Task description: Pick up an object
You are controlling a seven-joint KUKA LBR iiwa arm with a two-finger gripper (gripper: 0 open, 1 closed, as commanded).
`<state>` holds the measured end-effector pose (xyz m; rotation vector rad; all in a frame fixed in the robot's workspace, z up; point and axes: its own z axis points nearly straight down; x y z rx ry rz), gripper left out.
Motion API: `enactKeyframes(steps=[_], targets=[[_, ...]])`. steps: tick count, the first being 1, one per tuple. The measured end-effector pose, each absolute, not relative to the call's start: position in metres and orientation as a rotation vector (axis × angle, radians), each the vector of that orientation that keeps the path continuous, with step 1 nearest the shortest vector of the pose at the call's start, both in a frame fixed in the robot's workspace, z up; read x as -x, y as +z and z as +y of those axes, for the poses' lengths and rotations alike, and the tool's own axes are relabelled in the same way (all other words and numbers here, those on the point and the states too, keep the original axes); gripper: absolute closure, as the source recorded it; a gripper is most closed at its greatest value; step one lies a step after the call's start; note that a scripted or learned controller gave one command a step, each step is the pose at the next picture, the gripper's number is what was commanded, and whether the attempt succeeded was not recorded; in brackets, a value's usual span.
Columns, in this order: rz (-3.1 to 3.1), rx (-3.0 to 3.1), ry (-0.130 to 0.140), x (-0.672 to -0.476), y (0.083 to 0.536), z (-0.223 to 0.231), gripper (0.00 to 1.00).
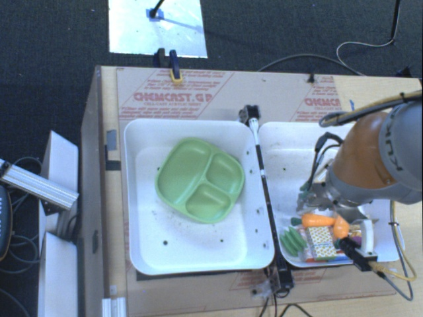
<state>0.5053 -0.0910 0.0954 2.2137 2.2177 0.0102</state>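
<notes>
Arm point(370, 157) hangs low over the right bin point(291, 144), wrist bent down toward the front corner. That's where all the pickable stuff is, so the pose makes sense.

Gripper point(321, 205) sits just behind the pile. The wrist body covers it from this angle, so I can't tell if it's open or closed. Nothing visibly held.

Pile is tight against the front wall:
- carrot point(317, 221) nearest the gripper, lying flat, roughly crosswise
- green piece point(293, 238) just left of it, towards the rail
- patterned block point(322, 249) in front, touching or almost touching both
- a second orange bit point(340, 228) at the carrot's right end

Carrot looks like the likely target: closest and on top. My guess only.

In the way:
- neighbours are crowded, so a close could nip two things or shove the block into the wall
- the front wall leaves little room on that side
- the rail point(260, 170) between the bins is near the green piece

Left bin point(132, 177) holds just a green divided plate point(200, 179), tilted slightly, well away from the arm. Rest of the right bin floor is bare.
</notes>
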Motion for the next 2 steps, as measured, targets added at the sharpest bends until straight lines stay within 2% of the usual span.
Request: enactKeyframes(steps=[1,2], targets=[[2.219,-2.214,0.01,-0.505,0.095,-0.091,0.0],[2.219,-2.219,0.003,-0.488,0.085,-0.124,0.0]])
